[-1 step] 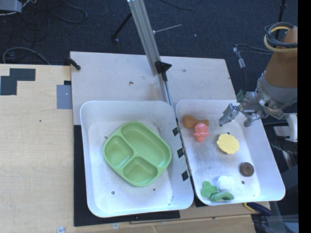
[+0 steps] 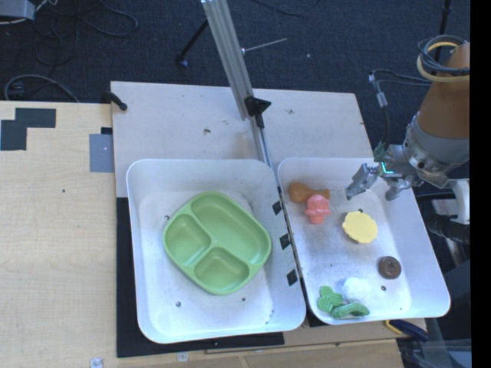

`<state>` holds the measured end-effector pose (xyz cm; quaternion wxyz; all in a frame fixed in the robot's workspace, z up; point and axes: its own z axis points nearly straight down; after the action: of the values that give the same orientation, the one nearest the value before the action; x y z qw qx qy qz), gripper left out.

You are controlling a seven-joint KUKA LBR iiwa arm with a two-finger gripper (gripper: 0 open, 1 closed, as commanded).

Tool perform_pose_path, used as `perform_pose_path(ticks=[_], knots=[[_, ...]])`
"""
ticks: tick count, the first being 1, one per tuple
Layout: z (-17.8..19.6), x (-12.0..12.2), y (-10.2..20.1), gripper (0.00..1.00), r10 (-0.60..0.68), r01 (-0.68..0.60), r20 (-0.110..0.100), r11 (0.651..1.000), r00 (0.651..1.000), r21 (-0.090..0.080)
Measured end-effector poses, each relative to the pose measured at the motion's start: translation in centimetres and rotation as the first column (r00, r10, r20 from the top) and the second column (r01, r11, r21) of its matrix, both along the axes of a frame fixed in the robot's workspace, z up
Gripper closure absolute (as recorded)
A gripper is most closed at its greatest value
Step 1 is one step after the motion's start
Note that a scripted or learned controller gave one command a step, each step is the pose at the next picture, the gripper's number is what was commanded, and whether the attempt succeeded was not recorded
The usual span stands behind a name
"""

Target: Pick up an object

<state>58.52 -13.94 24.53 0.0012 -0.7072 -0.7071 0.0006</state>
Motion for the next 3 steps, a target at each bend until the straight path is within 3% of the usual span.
perform_pose_path(ticks=[2,3], knots=[[-10.8,-1.9,1.1,0.0,0.0,0.0,-0.007,1.0,1.0,0.001],[-15.4,-1.9,1.2,0.0,-0.001,0.001,0.003,1.0,1.0,-0.001]])
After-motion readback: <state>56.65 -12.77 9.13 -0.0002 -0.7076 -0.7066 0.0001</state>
